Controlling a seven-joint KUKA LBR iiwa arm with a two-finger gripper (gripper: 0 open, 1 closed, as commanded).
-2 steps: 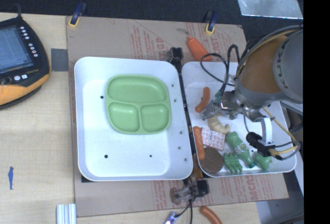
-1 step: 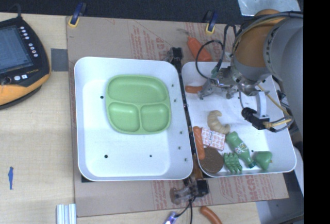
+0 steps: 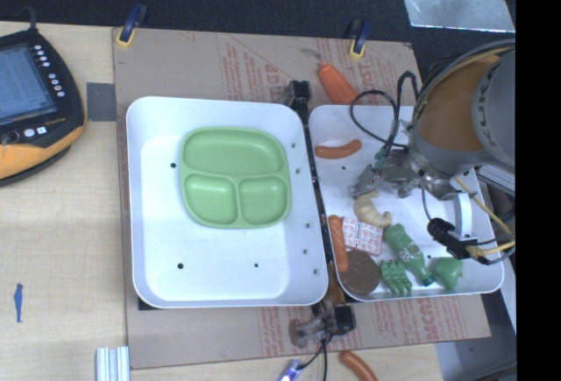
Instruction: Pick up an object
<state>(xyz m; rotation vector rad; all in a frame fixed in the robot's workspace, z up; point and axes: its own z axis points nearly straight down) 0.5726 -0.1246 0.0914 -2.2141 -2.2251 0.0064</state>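
Note:
The right bin (image 3: 491, 283) holds several small objects: a reddish sausage (image 3: 337, 148), a cream curved piece (image 3: 372, 214), a red-and-white packet (image 3: 361, 236), a brown disc (image 3: 360, 275), an orange stick (image 3: 337, 239) along the left wall, and green toy pieces (image 3: 399, 241) (image 3: 396, 277) (image 3: 447, 270). My gripper (image 3: 370, 186) hangs low over the middle of this bin, just above the cream piece and right of the sausage. The arm's grey and orange wrist (image 3: 456, 116) covers the bin's right part. Nothing shows as held.
The left bin (image 3: 158, 274) carries a green divided plate (image 3: 235, 176). An orange carrot (image 3: 336, 83) lies on the cardboard behind the right bin, another orange piece (image 3: 359, 363) in front. A teach pendant (image 3: 35, 103) sits at far left. Black cables (image 3: 377, 108) loop over the right bin.

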